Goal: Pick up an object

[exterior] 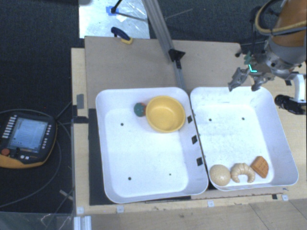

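My gripper (246,83) hangs over the far rim of the right bin (283,143), its two grey fingers spread open with nothing between them. At that bin's near edge lie a round beige bun (220,174), a pale croissant (243,172) and a small orange-brown waffle piece (260,166), all well away from the gripper. In the left bin (110,176) a yellow bowl (165,113) sits at the far right corner, with a small dark teal ball (139,109) touching its left side.
A slanted metal pole (160,25) crosses the bench behind the bins, ending in a black clamp (176,55). A teach pendant (26,139) lies on the floor at the left. Black clips (194,139) join the two bins.
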You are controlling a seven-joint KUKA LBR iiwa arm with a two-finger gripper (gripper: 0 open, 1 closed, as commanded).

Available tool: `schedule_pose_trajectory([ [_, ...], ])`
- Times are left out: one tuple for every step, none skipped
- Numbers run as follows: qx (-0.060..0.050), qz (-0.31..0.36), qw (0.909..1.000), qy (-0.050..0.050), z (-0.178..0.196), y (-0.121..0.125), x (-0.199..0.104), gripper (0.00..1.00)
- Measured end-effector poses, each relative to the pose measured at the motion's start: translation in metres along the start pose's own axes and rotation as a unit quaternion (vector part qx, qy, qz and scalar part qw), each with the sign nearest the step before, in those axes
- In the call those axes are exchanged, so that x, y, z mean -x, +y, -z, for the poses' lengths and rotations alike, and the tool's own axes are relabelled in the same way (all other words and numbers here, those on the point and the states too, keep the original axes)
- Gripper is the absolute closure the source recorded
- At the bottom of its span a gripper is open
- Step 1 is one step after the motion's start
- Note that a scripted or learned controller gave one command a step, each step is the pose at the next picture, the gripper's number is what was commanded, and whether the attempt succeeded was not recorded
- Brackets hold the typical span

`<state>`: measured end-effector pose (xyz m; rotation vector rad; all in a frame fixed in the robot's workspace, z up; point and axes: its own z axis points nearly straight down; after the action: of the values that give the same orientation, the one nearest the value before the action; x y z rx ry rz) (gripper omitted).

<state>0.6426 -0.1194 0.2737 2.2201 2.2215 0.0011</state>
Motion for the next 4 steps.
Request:
schedule_pose_trajectory([
  [0.0, 0.0, 1.0, 0.0, 0.0, 0.0, 0.0, 0.0],
  [-0.002, 0.0, 1.0, 0.0, -0.059, -0.003, -0.007, 0.0],
  [-0.002, 0.0, 1.0, 0.0, -0.107, -0.009, -0.015, 0.0],
  [-0.003, 0.0, 1.0, 0.0, -0.169, -0.012, -0.013, 0.0],
])
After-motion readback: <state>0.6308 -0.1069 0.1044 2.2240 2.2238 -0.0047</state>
